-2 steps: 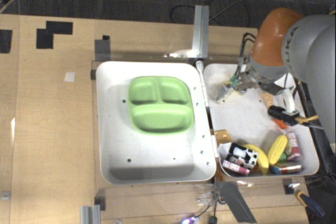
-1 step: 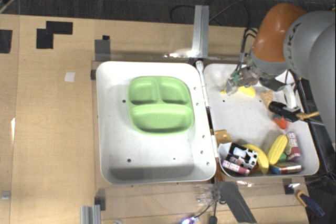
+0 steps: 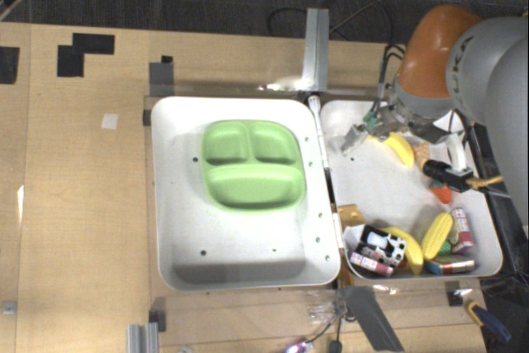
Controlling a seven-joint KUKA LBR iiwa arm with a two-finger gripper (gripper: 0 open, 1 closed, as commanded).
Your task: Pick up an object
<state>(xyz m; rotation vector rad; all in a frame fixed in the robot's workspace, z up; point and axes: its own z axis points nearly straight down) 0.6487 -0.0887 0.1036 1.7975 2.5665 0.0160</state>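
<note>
Near rim of right bin: a black-and-white item [image 3: 382, 243] lies against the front wall, with a pink-and-white tube [image 3: 369, 263] just before it and a yellow banana-like piece [image 3: 408, 248] curled at its right side
Front right corner: a corn cob [image 3: 437, 235], yellow with a green end, leans tilted beside a small bottle [image 3: 459, 228] with a pink cap; red and blue markers [image 3: 451, 265] lie along the wall below them
Right bin [image 3: 376, 178]: white and shallow, its middle floor bare
Brown block [image 3: 350, 214]: sits at the bin's left wall, near the front pile
Screwdriver-like tool [image 3: 450, 175]: black handle with orange parts, lying toward the bin's right side
Yellow banana [image 3: 401, 149]: lies at the back of the right bin, just right of the fingertips, not gripped
Gripper [image 3: 361, 134]: lowered into the back left part of the right bin, slanting down and left
Fingers [image 3: 352, 140]: too small and blurred to tell whether apart or together; nothing seen between them
Arm [image 3: 463, 62]: grey with an orange band, entering from the right
Left bin [image 3: 173, 194]: white, holding a green divided plate [image 3: 251, 164] lying flat toward its back
Bench [image 3: 74, 202]: pale wood
</note>
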